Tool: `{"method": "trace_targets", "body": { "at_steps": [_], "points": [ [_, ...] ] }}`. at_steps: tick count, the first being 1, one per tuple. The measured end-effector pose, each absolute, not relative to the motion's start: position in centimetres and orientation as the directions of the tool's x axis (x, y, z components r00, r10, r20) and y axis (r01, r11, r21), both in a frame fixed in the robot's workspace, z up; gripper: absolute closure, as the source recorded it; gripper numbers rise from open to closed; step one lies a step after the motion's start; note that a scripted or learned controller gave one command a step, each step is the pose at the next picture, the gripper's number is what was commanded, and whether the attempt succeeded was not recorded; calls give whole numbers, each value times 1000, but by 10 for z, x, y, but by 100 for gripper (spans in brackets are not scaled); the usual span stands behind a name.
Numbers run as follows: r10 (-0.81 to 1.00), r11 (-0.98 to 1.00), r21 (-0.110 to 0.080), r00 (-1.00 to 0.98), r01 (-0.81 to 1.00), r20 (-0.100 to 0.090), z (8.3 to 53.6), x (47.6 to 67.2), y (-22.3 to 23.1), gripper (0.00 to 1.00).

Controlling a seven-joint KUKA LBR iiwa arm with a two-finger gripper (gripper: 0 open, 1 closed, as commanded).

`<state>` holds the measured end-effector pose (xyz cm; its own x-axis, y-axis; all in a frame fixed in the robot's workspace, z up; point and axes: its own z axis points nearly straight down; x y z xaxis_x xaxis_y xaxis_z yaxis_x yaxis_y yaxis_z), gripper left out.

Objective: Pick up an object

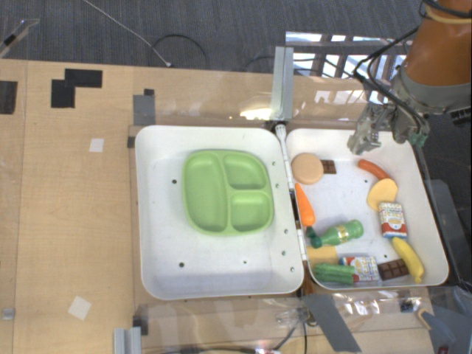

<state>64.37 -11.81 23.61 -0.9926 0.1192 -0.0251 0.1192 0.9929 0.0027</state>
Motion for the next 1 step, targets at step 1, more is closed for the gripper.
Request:
{"method": "trace_targets", "body": {
  "at_steps": [1],
  "points": [
    [126, 992, 1, -992, 126, -12, 230, 640, -122, 0]
  ]
}}
